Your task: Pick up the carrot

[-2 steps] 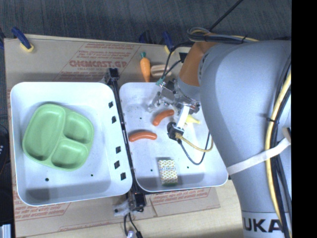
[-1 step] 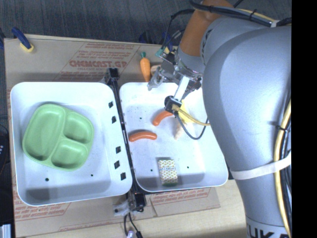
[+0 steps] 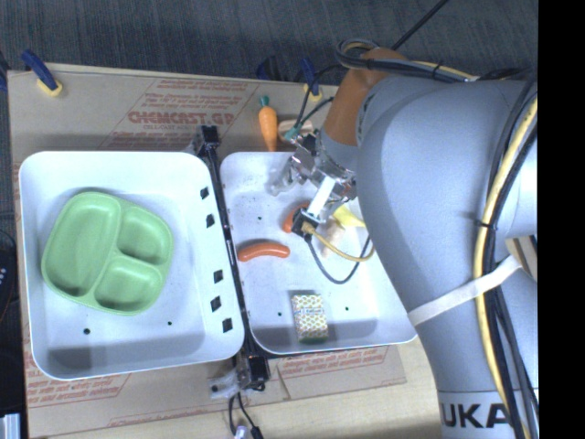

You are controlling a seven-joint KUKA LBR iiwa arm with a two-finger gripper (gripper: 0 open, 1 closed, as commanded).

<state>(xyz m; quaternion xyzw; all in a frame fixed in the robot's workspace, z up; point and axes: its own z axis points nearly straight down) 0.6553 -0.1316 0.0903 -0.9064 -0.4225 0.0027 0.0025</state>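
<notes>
The carrot (image 3: 266, 126), orange with a green top, lies on the cardboard just beyond the far rim of the right bin (image 3: 239, 174), outside the bin. My gripper (image 3: 285, 177) hangs low over the far part of that bin, a short way in front of and to the right of the carrot. Nothing of the carrot is between it. The grey arm (image 3: 439, 199) covers the bin's right side.
In the right bin lie an orange-red sausage (image 3: 263, 251), a small orange piece (image 3: 294, 220), a yellow item (image 3: 346, 219) half under the arm, and a patterned block (image 3: 310, 315) near the front. A green divided plate (image 3: 108, 251) sits in the left bin (image 3: 37, 337).
</notes>
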